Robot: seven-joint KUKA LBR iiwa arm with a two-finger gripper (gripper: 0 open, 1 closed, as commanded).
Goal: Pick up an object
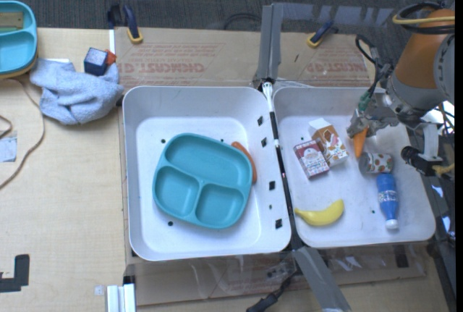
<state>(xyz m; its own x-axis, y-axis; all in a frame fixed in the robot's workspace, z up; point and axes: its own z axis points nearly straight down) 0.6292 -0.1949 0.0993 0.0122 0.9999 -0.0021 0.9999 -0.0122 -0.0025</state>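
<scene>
My gripper [364,120] hangs low over the back right part of the right bin [347,229], under the orange-banded wrist. A small orange piece [358,144] sits directly beneath it, touching or nearly touching its tip. Just to the left stand two small cartons [311,158] [328,144]. A small patterned can [377,162] lies right of the orange piece, with a blue bottle [388,200] in front of it. A yellow banana [320,213] rests near the bin's front.
The left bin [137,158] holds a teal divided tray [204,180] with an orange item [247,158] at its right edge. A grey cloth [76,90], a blue cube [95,61] and a teal container [14,35] sit on the bench at left.
</scene>
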